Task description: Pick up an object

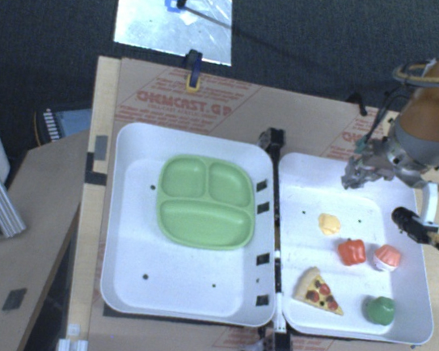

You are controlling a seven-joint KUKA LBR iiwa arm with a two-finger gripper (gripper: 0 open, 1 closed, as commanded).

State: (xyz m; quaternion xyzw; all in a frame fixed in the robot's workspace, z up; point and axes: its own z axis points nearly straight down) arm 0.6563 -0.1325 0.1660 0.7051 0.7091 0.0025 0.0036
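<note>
A grey robot arm's two-finger gripper hangs over the right shallow white bin's back edge; whether it grips anything cannot be told.

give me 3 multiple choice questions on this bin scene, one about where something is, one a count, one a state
1. Where does the green divided plate lie?
A. in the left bin
B. in the right bin
C. on the bench outside the bins

2. How many toy foods lie in the right bin?
A. three
B. five
C. seven

3. What is the gripper doing?
A. lifting the pizza slice
B. pressing on the plate
C. poised over the right bin's far edge, holding nothing

Answers:
1. A, the plate sits in the middle of the left bin.
2. B: yellow piece, red pepper, pink piece, pizza slice, green piece.
3. C, no item sits between its fingers and all five foods lie on the bin floor.
</note>
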